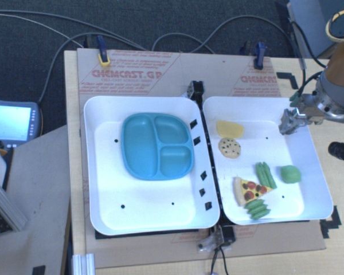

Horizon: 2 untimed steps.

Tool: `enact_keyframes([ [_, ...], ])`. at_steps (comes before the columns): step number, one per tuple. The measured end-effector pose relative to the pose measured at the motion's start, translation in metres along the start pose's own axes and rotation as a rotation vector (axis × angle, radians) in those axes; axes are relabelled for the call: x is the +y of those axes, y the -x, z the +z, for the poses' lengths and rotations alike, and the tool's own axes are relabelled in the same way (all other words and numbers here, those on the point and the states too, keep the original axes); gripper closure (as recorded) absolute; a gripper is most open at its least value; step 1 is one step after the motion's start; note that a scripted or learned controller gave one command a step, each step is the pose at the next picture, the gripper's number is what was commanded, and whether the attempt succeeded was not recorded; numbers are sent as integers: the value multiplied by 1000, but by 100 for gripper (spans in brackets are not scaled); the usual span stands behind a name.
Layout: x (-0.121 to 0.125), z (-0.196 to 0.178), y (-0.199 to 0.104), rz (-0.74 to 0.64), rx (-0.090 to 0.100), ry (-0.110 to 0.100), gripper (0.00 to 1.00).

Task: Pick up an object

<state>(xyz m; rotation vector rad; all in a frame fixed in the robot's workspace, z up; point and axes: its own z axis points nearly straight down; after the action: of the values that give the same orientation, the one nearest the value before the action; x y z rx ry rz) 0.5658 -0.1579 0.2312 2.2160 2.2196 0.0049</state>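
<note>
In the right bin (309, 153) lie a yellow piece (230, 129), a round cookie (230, 148), a pizza slice (250, 190), green bean pods (265, 175), another green pod (257, 209) and a green lump (290, 173). My gripper (289, 122) hangs over the bin's upper right corner, above and to the right of the yellow piece, apart from every object. Nothing shows between its fingers.
The left bin (103, 171) holds a blue divided plate (158, 146). A black divider with clips (200, 148) runs between the bins. Clamps (103, 55) and cables sit at the bench's far edge. A monitor (11, 121) stands at the left.
</note>
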Motion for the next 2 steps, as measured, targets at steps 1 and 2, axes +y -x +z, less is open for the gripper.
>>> enact_keyframes([
  [1, -6, 2, -63, -4, 5, -8, 100],
  [2, -1, 10, -117, -4, 4, -9, 100],
])
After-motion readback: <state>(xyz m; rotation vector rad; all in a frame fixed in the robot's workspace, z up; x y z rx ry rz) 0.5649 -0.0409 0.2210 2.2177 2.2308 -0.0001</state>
